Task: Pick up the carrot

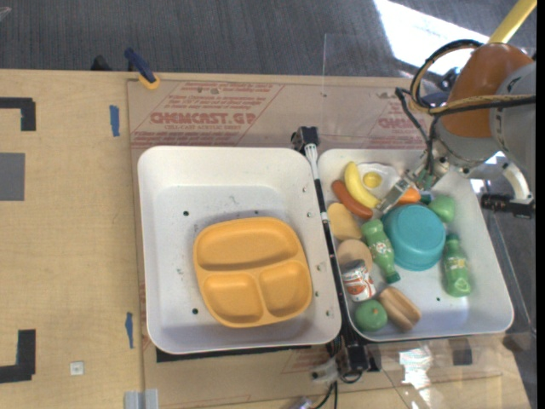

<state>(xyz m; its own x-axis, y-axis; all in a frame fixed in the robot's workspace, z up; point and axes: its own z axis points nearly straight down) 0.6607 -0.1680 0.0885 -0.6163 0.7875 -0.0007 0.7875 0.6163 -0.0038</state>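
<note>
The carrot [410, 196] is a small orange piece with a green top, lying in the right bin [494, 313] near its far side, just above the teal bowl [415, 237]. My gripper [396, 194] comes down from the right and sits low over the carrot's left end, touching or nearly touching it. The gripper body hides part of the carrot, so I cannot see whether the carrot is held. The grey arm with its orange band [481, 92] rises to the upper right.
The right bin is crowded: a banana [358, 186], a fried egg [373, 177], a sausage [347, 199], two green bottles [379, 247] [457, 267], a can [358, 282], a green apple [370, 315] and a bread roll [400, 307]. The left bin [162, 228] holds a yellow divided plate [253, 271].
</note>
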